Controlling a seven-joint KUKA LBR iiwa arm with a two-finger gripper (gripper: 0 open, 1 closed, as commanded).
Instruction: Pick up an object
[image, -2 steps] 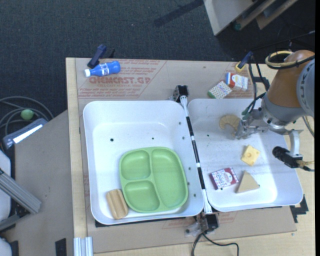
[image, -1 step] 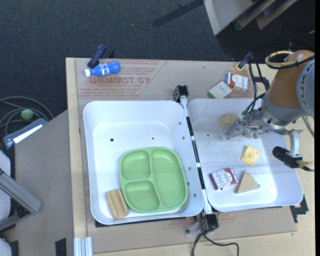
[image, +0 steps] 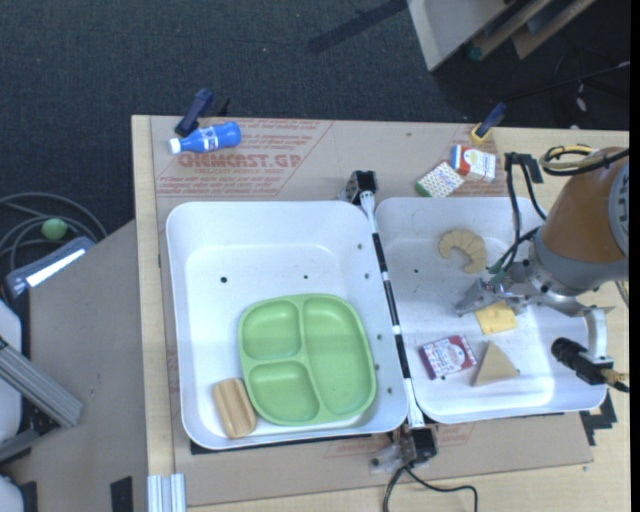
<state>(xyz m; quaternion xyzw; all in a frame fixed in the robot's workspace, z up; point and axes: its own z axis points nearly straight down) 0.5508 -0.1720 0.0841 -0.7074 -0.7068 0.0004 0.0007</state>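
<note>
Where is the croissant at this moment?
In the camera view, the croissant lies in the right bin, toward its far side. The gripper and a yellow block are just in front of it.

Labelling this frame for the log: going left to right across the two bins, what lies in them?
Tan bread piece → green divided plate → red-and-white packet → croissant → yellow block

Blue-white bottle (image: 205, 137) on bench (image: 300, 150) behind left bin; small cartons (image: 455, 173) behind right bin.
</note>
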